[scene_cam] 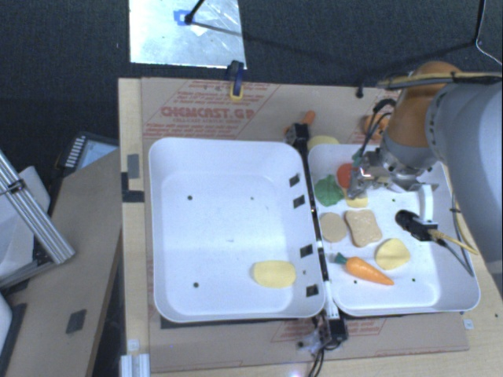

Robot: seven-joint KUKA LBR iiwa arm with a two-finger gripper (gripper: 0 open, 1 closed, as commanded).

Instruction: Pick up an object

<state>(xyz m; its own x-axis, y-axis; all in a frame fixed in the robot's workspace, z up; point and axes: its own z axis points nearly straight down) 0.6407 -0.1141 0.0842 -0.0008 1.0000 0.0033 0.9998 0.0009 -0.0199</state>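
Several small toy foods lie in the right-hand shallow white bin point(460, 289): a red round piece point(344, 174) and a green leafy piece point(328, 189) near its upper left, a tan round slice point(333, 227) touching a tan square bread slice point(364, 228) mid-bin, an orange carrot point(367, 269) and a pale yellow chunk point(392, 253) lower down. The grey gripper point(361, 181) sits low just beside the red piece; its grip cannot be told. One yellow oval piece point(273, 273) rests in the left white bin point(204, 210), lower right

Orange carrot point(368, 269), white bins point(228, 234)
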